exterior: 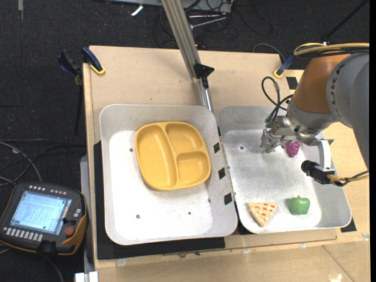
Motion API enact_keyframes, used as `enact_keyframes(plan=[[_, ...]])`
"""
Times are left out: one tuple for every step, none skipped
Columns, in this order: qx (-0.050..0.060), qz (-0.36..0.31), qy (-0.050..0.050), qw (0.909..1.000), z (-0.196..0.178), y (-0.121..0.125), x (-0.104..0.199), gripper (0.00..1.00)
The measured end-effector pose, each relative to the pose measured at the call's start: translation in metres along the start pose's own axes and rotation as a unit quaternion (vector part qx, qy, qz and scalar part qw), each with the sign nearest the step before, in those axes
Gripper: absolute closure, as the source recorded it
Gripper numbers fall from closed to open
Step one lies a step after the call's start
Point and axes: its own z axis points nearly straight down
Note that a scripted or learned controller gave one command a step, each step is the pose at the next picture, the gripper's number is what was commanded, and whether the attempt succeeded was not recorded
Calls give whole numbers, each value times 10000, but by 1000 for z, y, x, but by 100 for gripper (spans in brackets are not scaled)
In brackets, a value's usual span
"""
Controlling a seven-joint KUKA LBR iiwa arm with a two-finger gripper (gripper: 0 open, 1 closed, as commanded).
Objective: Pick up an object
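Purple object (292, 148) upright beside gripper (271, 144).

One fixed camera looks down slantwise over both white bins (117, 157).

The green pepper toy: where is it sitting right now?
The green pepper toy lies in the right bin, near its front edge, just right of the pizza slice toy.

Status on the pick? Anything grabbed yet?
Done: the arm has reached into the right white bin, and the gripper sits low beside the small purple object. In hand: nothing visibly held; whether the purple object is gripped is unclear. Left: grasp and lift. The green pepper toy and pizza slice toy lie untouched near the front edge.
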Motion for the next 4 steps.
enact_keyframes(plan=[[-31,-14,-6,10000,-63,6,2,100],[-27,-2,-8,10000,-115,4,-7,100],[-10,-13,-1,10000,-128,5,-7,100],[16,-34,10,10000,-118,-16,39,100]])
